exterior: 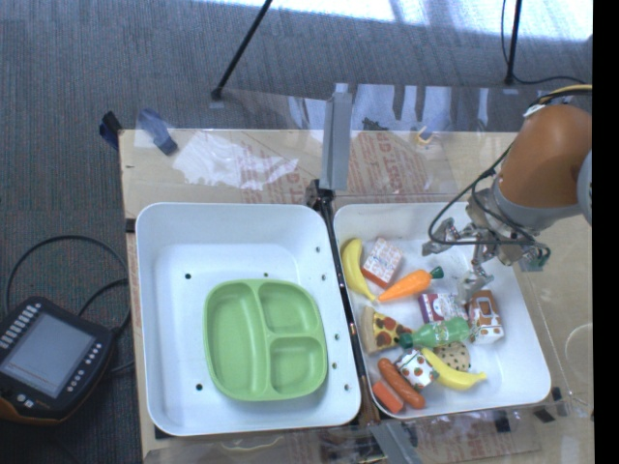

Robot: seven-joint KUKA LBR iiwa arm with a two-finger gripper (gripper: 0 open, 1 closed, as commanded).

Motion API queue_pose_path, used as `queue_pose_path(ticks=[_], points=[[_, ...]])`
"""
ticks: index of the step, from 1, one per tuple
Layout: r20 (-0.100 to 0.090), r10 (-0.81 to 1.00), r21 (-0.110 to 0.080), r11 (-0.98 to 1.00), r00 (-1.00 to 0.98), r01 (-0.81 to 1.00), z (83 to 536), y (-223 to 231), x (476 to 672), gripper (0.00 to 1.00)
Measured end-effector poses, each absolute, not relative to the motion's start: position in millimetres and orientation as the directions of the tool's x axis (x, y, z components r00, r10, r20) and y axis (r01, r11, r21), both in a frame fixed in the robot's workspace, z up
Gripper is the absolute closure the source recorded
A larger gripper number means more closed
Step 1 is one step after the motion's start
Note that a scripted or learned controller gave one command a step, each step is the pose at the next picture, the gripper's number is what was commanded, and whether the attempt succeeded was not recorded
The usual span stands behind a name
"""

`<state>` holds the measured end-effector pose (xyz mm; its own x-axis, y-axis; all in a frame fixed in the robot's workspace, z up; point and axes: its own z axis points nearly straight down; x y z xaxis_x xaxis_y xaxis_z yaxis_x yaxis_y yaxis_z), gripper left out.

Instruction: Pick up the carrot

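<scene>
Hand (476, 276), state unclear, hangs just right of the untouched carrot (406, 285).

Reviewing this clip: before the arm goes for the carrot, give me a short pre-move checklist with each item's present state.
1. Carrot in plain sight in the right bin, lying flat, tip pointing left: ok.
2. Gripper over the right bin, to the right of the carrot's green top, apart from it: ok.
3. Nothing held in the gripper: cannot tell.
4. Room around the carrot: not ok. The patterned box lies right at its upper left and the pizza slice lies just below.
5. Banana at the bin's left wall, apart from the carrot: ok.
6. Green divided plate sits in the left bin, away from the approach: ok.
</scene>
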<state>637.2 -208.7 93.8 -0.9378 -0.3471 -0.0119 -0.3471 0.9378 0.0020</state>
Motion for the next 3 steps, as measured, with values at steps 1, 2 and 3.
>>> queue_pose_path(ticks=[1,2,3], points=[[-0.005,-0.425,0.003,0.905,-0.905,-0.425,107,-210,645.9,0.00],[-0.005,-0.424,0.004,0.906,-0.906,-0.424,107,-210,645.8,0.00],[-0.004,-0.469,0.003,0.883,-0.883,-0.469,158,-147,646.0,0.00]])
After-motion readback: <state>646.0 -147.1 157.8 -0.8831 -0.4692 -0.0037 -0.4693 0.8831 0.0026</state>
